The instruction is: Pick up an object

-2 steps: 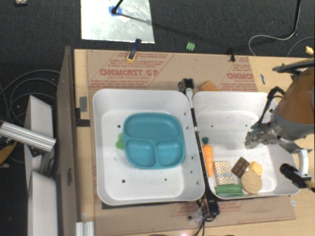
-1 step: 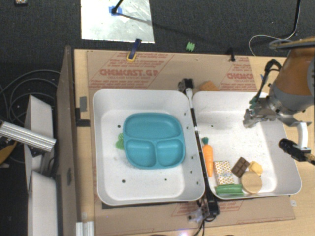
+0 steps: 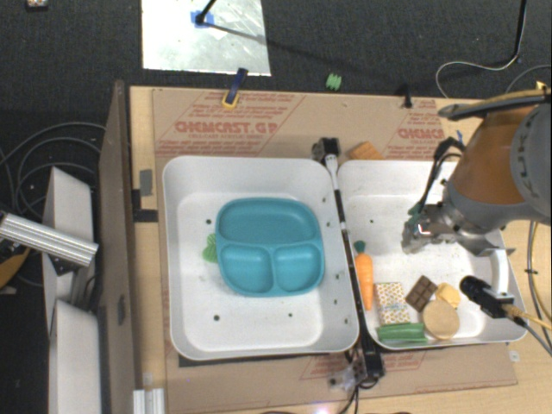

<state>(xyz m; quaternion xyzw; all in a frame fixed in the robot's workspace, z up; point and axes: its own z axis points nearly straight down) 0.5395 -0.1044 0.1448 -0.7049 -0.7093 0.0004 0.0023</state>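
Over the right bin's (image 3: 379,179) bare middle, pincer (image 3: 417,234) hangs, grip state indiscernible, carrot (image 3: 365,279) near its left wall.

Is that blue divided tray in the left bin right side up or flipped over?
Right side up. The blue tray lies flat in the left bin with its three compartments open to the camera, rims raised around them.

The grey arm (image 3: 509,166) reaches in from the right. Its gripper (image 3: 420,231) points down, hanging low.
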